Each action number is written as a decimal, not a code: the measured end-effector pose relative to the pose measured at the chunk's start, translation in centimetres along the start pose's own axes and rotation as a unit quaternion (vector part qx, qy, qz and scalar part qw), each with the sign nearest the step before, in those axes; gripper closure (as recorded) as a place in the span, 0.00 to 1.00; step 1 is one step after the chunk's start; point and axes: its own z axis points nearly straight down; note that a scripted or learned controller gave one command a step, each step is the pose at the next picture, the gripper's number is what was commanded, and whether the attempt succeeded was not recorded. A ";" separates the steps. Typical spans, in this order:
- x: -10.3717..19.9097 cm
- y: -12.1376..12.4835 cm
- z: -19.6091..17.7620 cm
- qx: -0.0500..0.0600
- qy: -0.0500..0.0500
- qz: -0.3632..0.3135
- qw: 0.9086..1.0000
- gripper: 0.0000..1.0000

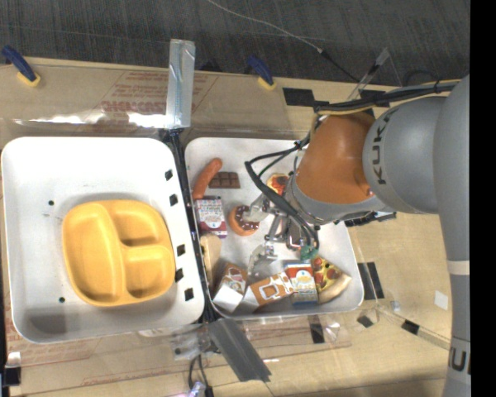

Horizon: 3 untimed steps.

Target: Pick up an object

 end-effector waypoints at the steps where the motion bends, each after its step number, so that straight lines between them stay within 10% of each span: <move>1: -10.1 0.2 -10.4 0.001 -0.005 -0.110 0.994 0.00; 2: -7.6 -3.2 -0.8 0.001 -0.003 -0.157 0.988 0.00; 3: -2.1 -4.4 0.2 0.000 -0.003 -0.086 0.996 0.00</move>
